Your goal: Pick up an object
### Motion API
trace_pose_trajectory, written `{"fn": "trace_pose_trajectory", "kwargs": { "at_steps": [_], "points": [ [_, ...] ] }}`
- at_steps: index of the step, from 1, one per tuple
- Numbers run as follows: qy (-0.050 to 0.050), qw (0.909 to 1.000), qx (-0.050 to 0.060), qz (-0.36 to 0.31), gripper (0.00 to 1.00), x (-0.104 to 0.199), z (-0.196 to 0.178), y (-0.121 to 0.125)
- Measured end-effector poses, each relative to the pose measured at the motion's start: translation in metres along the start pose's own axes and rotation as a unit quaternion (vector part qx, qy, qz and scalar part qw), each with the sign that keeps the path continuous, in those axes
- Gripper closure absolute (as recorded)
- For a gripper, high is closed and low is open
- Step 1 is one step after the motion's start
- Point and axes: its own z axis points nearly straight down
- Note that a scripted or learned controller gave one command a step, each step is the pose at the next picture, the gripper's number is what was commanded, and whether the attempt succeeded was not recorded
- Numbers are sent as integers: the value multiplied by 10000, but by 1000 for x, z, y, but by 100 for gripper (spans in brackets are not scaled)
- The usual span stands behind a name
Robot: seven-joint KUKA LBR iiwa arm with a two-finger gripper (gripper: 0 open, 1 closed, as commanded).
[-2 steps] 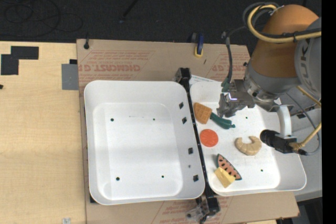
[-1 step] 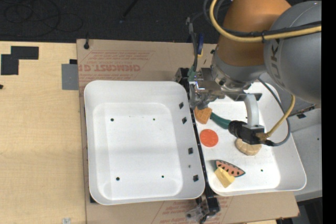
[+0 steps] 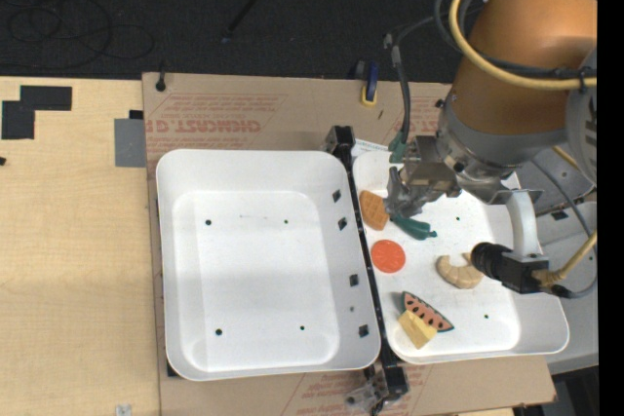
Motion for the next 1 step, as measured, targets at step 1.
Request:
{"fn": "trace_pose_trajectory", "kwargs": {
  "at_steps": [1],
  "points": [
    [-5,10000,-2,-11,100,56,-18,20]
  ]
}}
